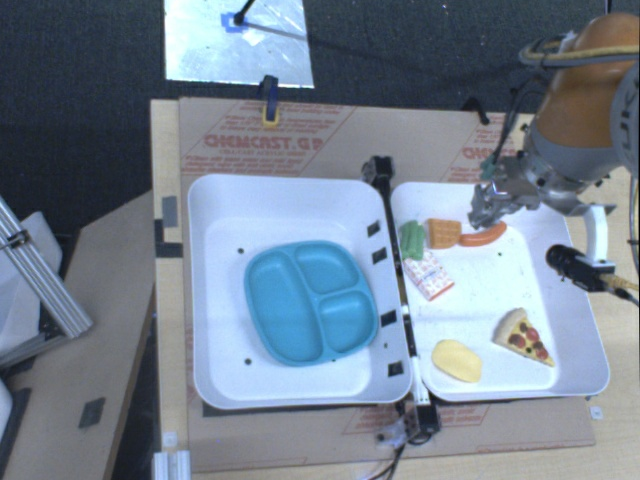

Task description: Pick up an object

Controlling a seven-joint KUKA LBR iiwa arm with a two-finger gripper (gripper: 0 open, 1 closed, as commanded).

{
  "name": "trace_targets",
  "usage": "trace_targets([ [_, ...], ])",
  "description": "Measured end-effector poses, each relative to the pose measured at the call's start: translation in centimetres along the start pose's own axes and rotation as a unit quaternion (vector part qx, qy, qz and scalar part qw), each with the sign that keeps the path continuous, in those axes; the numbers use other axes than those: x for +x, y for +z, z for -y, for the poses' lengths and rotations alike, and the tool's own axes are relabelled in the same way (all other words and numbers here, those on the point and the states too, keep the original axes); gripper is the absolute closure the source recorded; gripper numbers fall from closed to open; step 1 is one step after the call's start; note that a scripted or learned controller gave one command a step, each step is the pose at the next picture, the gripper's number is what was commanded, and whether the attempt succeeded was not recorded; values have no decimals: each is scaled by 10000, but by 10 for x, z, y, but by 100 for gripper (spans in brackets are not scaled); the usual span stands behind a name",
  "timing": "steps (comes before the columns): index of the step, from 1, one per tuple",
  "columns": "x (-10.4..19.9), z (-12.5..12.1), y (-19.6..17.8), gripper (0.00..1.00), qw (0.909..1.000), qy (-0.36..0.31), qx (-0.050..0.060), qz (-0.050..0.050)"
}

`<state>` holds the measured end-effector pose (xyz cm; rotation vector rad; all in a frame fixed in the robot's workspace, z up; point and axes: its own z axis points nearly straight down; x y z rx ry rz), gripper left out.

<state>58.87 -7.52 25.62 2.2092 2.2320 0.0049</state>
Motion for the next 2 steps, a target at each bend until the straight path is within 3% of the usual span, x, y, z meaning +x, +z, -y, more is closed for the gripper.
trace_targets([
  [2,92,-34,24,100,10000,3,5,0],
])
